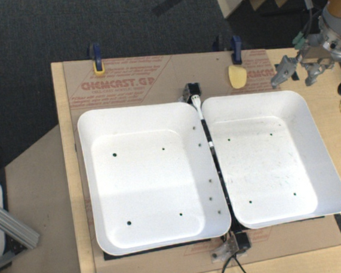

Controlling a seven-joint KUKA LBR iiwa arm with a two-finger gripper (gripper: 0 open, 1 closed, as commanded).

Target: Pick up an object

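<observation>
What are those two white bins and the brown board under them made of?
The left bin and right bin look like thin moulded plastic: smooth, rounded corners, a soft sheen. The board looks like cardboard or paper-faced sheet: matte tan with red printed lettering, so I can't be sure which.

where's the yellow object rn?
In the camera view, the yellow object lies on the brown board outside both bins, just above the right bin near its upper-left corner, below a blue clamp and left of the gripper.
</observation>
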